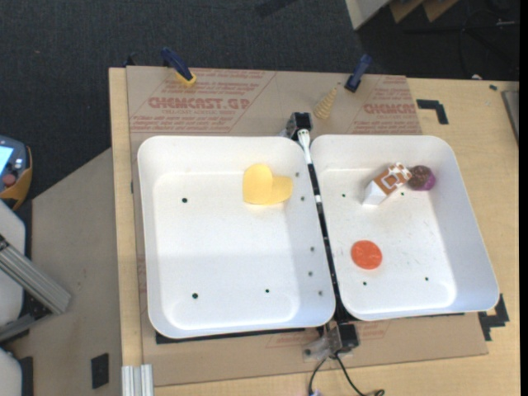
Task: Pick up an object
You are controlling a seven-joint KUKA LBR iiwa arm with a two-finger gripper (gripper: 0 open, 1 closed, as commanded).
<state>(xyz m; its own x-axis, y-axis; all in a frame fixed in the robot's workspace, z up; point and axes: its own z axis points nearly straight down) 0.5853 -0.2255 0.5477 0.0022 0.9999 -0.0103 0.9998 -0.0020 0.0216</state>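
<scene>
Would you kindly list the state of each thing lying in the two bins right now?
yellow heart-shaped piece: lying flat in the left bin, near its back right.
white and orange block: in the right bin, touching the purple ball.
purple ball: resting against the block.
orange disc: lying flat, alone.

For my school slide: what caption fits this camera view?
Yellow piece in left bin; orange disc, white block, purple ball in right bin.
</scene>
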